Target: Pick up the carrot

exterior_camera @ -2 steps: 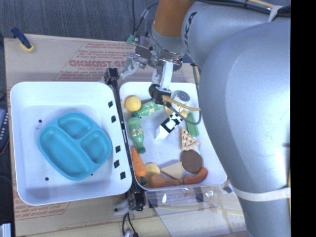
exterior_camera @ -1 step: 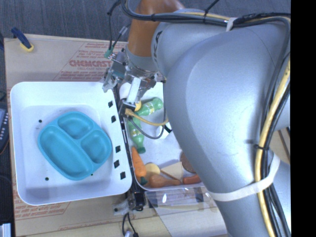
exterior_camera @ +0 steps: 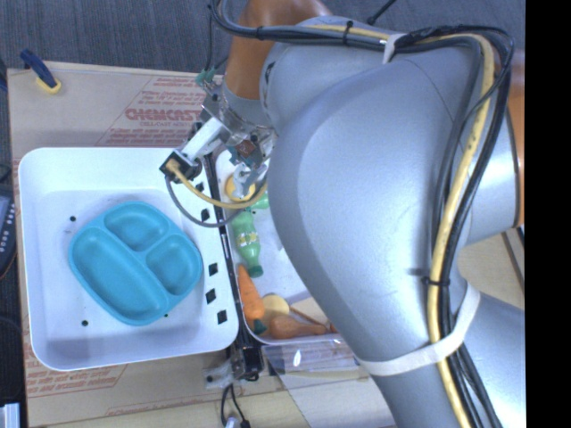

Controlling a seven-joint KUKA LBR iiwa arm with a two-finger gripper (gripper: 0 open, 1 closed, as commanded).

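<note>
An orange carrot (exterior_camera: 251,295) lies in the right bin near its left wall, pointing toward the front. Just behind it sits a green bottle-like toy (exterior_camera: 246,242). The gripper (exterior_camera: 243,163) hangs above the back left part of the right bin, over the divide between the bins, well behind the carrot. The wrist and cables cover its fingertips. The big grey arm hides most of the right bin.
A blue three-compartment plate (exterior_camera: 134,259) rests in the left bin (exterior_camera: 45,185). A pale round piece (exterior_camera: 275,306) and a brown item (exterior_camera: 294,326) lie beside the carrot at the right bin's front. Cardboard (exterior_camera: 134,105) lines the bench behind the bins.
</note>
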